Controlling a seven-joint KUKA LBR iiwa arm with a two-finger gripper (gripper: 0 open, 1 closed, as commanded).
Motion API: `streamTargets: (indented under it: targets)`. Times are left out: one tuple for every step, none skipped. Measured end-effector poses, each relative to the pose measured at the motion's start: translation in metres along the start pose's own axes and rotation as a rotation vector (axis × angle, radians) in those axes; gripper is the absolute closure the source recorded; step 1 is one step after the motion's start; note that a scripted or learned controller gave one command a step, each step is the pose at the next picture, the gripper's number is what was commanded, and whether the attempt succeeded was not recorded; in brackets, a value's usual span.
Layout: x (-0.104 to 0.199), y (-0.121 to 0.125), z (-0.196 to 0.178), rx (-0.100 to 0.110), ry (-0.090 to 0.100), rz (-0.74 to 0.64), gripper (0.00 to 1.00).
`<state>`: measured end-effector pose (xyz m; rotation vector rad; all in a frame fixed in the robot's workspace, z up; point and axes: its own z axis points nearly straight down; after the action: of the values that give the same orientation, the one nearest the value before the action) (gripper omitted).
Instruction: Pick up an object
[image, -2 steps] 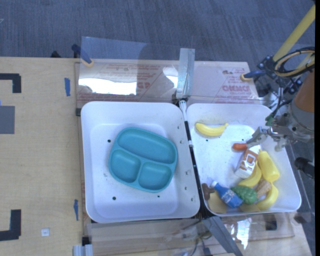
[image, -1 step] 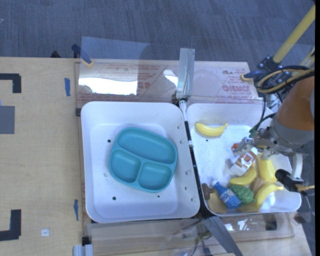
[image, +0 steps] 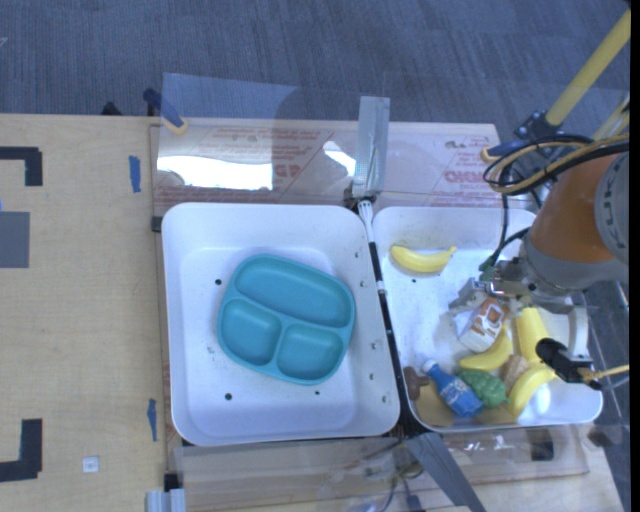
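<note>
Lower right of the frame, near edge of the right bin (image: 590, 408): a cluster of small items, namely a blue bottle (image: 452, 390) lying on its side, a green bumpy piece (image: 484, 386) just beside it, and several yellow banana-shaped pieces (image: 530, 385) stacked around them. Slightly higher in the frame, a small white carton with orange print (image: 484, 322) lies tilted at the top of this cluster, touching the yellow pieces. The gripper (image: 478, 292) sits directly above and against the carton's upper edge; whether its fingers are spread or closed cannot be told, and no item is visibly between them. The grey arm with its orange band (image: 572, 215) enters from the right edge and bends down into the bin. Farther up the right bin, a single yellow banana (image: 421, 259) lies alone, well apart from the gripper. Centre left: the left bin (image: 190, 300) holds a teal three-compartment plate (image: 286, 317).
</note>
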<state>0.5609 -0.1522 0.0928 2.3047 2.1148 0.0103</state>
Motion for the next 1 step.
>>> streamTargets:
  targets:
    - [-0.0029,0.0023,-0.0102,-0.007,-0.004,0.004,1.0]
